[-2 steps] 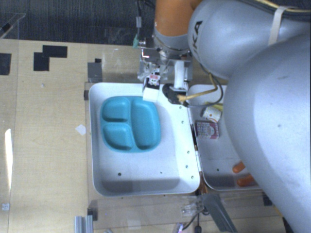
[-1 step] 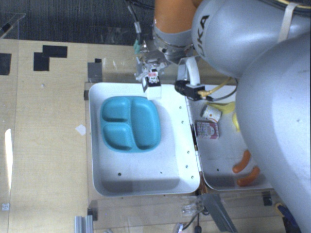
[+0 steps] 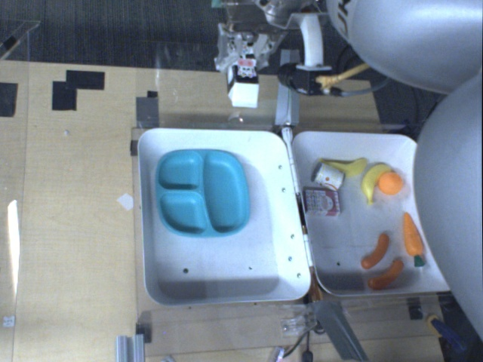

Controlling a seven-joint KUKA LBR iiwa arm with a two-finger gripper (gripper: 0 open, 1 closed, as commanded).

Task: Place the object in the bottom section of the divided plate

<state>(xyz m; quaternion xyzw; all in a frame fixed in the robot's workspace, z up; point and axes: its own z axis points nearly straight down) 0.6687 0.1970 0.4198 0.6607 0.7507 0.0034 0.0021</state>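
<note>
My gripper [image 3: 243,70] hangs above the bench beyond the far rim of the left bin [image 3: 264,277], clamped on a small white block [image 3: 244,93] that sits between my fingers. The blue divided plate [image 3: 202,191] lies in that bin, well apart from the block, nearer the camera.

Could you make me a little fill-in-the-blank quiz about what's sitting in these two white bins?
1. The divided plate is coloured ____.
2. The plate lies in the ____ bin of this view.
3. The plate has ____ sections.
4. The banana lies in the ____ bin of this view.

Missing words: blue; left; three; right
</note>
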